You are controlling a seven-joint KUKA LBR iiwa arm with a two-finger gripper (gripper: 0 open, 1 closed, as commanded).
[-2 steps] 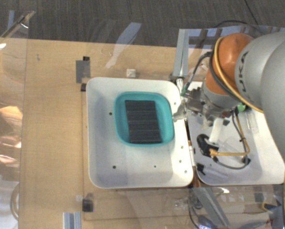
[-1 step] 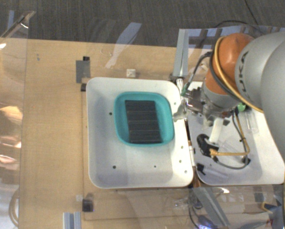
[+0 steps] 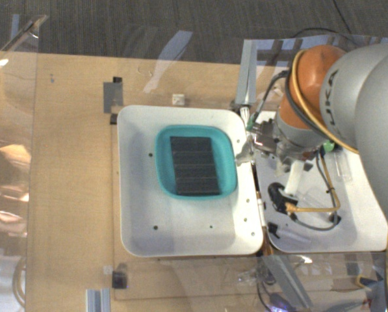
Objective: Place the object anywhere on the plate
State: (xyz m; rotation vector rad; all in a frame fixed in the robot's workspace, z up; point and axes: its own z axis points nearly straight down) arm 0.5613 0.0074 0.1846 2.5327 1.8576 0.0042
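Note:
A teal plate [image 3: 227,164] with rounded corners rests in the upper middle of the left white bin [image 3: 181,233]. A dark, ridged rectangular thing [image 3: 194,166] lies flat on the middle of the plate. My gripper [image 3: 252,146] hangs under the grey and orange wrist at the wall between the two bins, just off the plate's right edge. The wrist hides most of it, and I see nothing held in it.
The right white bin [image 3: 369,233] lies under the arm, whose bulk covers much of it. A small black clamp [image 3: 116,90] and a small pale block [image 3: 177,99] sit on the wooden bench behind the left bin. A metal upright [image 3: 246,77] stands behind the bins.

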